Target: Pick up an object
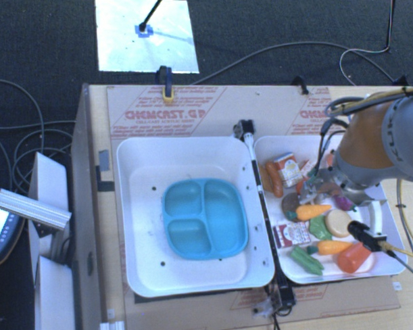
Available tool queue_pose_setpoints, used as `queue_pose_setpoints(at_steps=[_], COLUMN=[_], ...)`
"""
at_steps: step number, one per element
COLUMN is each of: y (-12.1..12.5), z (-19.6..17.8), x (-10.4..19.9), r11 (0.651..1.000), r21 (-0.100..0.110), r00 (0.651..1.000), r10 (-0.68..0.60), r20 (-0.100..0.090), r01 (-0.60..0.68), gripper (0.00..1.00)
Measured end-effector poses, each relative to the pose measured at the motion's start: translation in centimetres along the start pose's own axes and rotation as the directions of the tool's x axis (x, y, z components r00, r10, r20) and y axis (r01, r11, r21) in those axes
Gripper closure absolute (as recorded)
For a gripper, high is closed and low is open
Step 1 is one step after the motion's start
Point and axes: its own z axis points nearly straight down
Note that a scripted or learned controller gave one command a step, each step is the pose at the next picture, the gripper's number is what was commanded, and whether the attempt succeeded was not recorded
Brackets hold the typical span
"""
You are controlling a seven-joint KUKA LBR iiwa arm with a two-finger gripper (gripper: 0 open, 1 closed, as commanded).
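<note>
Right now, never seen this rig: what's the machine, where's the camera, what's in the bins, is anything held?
One camera, fixed above the bench, looks down at a slant on two white bins side by side. The grey machine with the orange band is a robot arm reaching in from the right; its gripper is low over the right bin. I can't tell whether it holds anything. The left bin holds a blue divided tray. The right bin holds a pile of toy food: a carrot, a small carton, a sausage, a green pepper and a red-orange piece.
</note>
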Motion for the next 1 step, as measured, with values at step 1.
queue_pose_setpoints(at_steps=[1], y=[-3.67], z=[-15.0], x=[7.13], r11=[1.0], r21=[0.008], r00=[1.0], r10=[-0.001], r20=[0.002], r01=[0.001], gripper=[1.0])
